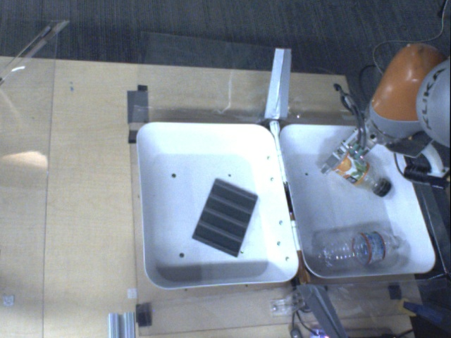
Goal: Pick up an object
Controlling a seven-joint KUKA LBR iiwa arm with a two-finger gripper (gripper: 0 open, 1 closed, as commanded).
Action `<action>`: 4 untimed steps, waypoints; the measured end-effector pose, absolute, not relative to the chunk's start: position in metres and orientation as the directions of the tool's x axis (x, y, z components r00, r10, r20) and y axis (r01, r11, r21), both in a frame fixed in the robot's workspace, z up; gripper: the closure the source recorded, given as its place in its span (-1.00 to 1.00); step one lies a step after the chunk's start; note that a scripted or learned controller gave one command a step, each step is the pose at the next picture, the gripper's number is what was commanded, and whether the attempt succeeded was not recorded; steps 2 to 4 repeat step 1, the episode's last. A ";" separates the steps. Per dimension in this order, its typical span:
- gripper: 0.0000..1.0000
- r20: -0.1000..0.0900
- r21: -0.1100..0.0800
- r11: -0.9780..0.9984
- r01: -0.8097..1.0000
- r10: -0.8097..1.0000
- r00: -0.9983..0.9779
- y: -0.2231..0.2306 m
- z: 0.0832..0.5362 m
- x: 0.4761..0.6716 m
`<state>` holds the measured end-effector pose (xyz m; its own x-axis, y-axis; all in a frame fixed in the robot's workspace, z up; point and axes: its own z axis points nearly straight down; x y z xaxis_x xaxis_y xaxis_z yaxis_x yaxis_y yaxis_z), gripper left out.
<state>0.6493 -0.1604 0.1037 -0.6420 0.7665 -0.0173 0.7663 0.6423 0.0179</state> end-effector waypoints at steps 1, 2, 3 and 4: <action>1.00 -0.006 0.007 0.710 0.704 0.704 -0.710 -0.112 0.169 0.663; 1.00 -0.006 0.007 0.710 0.704 0.704 -0.710 -0.112 0.169 0.663; 1.00 -0.006 0.007 0.710 0.704 0.704 -0.710 -0.112 0.169 0.663; 1.00 -0.006 0.007 0.710 0.704 0.704 -0.710 -0.112 0.169 0.663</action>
